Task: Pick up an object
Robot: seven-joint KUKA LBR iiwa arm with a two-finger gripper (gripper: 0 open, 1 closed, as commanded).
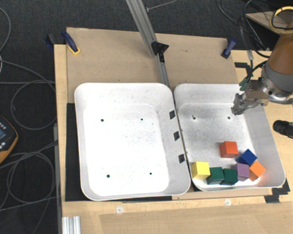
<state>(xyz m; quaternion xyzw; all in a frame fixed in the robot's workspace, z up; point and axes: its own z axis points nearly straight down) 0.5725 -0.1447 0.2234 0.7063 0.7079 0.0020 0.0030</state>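
Crowding the right bin's (263, 130) near edge: coloured blocks (229, 167).

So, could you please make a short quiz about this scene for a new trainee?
1. True or false: all the blocks lie in the right bin.
2. Which block sits apart from the cluster, nearest the gripper? A) yellow block B) red block C) purple block
3. Fill in: the blocks gather at the bin's ____ edge in the camera view.

Key
1. True.
2. B.
3. Bottom; the gripper hangs above the bin's upper part, away from them.
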